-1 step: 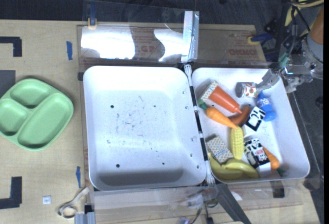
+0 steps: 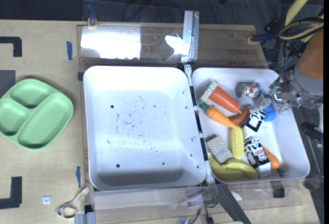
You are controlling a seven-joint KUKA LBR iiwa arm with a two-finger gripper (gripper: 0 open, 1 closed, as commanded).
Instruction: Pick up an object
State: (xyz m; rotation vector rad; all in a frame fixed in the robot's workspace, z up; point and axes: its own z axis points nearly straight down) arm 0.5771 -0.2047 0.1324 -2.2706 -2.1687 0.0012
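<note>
Pincer poised at the right bin's far right rim

The bench [image 2: 41, 38] carries the left bin [image 2: 139, 125], far to the pincer's left, and the right bin [image 2: 295, 138] just below it. A green divided plate [image 2: 36, 113] lies farthest left. The arm [image 2: 311, 71] ends in the pincer [image 2: 275, 95]; whether it is released or clenched, I cannot tell. An orange carrot [image 2: 224, 98], a corn cob [image 2: 237, 141] and a banana [image 2: 234, 169] lie left and below.

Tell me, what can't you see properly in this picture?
- Pincer: in the camera view it is a small blur at the right bin edge, so open or shut is unclear.
- Banana: partly covered by the corn and other toys.
- Arm: cut off by the picture's right edge.
</note>
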